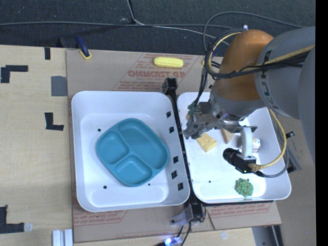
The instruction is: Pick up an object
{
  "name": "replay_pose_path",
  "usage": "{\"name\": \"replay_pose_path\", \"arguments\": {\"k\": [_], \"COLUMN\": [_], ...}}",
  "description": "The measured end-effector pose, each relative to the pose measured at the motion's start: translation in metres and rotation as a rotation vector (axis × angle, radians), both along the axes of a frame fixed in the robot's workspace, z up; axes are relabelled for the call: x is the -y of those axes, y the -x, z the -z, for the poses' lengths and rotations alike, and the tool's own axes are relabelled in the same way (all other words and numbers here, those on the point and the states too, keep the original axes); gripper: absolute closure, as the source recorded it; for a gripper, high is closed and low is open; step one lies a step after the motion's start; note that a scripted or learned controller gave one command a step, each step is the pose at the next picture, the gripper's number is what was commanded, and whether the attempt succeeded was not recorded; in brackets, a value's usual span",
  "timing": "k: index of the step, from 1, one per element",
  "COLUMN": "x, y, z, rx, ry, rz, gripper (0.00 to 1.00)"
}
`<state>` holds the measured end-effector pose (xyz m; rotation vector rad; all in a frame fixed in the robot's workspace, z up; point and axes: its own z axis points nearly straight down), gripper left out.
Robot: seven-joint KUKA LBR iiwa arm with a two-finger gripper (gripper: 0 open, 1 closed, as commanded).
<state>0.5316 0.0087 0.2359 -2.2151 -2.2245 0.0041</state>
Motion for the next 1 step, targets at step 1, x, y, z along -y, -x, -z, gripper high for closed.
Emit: {"name": "replay_pose_path", "arguments": {"k": [1], "x": [-0.055], "y": [0.0079], "z": [0.0075], "rx": [0.001], "ry": [0.0], "rz": [-0.002], "gripper": [1.0]}}
